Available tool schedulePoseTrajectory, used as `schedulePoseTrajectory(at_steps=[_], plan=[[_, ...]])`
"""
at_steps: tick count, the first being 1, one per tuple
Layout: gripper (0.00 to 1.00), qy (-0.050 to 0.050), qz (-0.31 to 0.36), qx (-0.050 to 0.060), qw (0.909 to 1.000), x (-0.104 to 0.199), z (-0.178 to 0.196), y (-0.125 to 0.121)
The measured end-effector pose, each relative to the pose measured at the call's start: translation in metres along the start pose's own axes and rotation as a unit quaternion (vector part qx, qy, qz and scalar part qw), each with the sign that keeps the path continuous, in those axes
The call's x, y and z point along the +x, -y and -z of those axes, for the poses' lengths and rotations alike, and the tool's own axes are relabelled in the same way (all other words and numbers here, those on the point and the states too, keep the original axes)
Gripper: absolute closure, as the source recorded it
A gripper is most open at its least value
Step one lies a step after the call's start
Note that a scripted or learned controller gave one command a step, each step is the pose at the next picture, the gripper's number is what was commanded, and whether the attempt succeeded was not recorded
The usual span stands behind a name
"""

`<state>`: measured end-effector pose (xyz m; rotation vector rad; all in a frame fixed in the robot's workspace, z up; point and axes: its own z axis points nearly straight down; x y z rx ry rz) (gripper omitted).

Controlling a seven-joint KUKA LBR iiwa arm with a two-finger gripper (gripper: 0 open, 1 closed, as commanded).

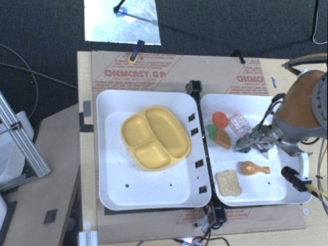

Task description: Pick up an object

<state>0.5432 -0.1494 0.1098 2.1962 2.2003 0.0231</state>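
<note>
From above, my end effector sits low in the right bin, among the toy food near its middle, and I cannot tell what state it is in. Around it lie a red tomato, an orange wedge, a chicken drumstick and a bread slice. The left bin holds a yellow divided plate.

bench under printed board, two white bins side by side
</note>
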Motion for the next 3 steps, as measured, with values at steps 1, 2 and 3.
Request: schedulePoseTrajectory(at_steps=[1,2,3], plan=[[0.00,-0.007,-0.002,0.016,0.9998,0.011,-0.023,0.058],[1.00,-0.006,0.000,0.014,0.9999,0.010,-0.013,0.055],[1.00,-0.007,0.006,0.010,0.9999,0.091,0.081,-0.011]])
